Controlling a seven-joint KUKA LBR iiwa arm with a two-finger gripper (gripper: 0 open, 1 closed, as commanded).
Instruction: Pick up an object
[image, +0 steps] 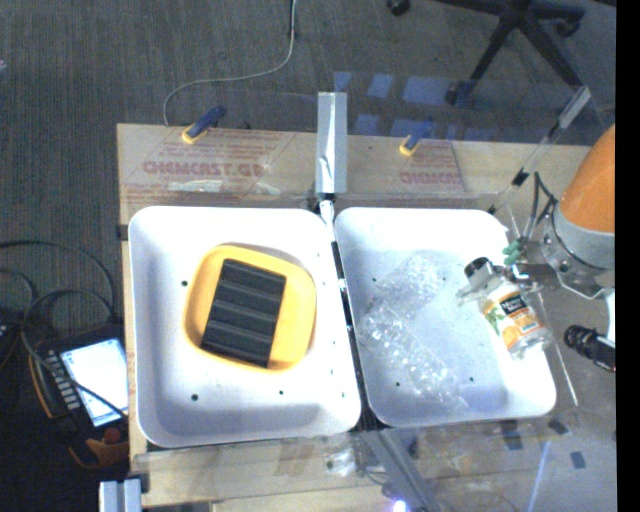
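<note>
The table (150, 150) carries two shallow white bins side by side. The left bin (160, 400) holds a yellow dish (300, 320) with a black ribbed block (243, 312) lying flat on it, near the bin's middle. The right bin (400, 235) holds crumpled clear plastic (405, 325), perhaps one or two crushed bottles, spread from the middle toward the near side, and at the right wall a small clear bottle with an orange label (514, 320).

The arm (600, 200) enters from the right, orange band showing above the wrist. The gripper (500, 275) sits low at the right side of the right bin, just over the far end of the small bottle. The parts there are small and cluttered, so I cannot tell whether it is apart, together or clamped on anything.

Judging from its position, the small bottle is the likely target. It lies against the bin wall with its cap end toward the gripper. A good pick would close across the bottle's narrow width, centred on the body rather than the cap, with care that the wall-side finger clears the rim. The clear plastic nearby is springy and slippery, a poorer choice.
</note>
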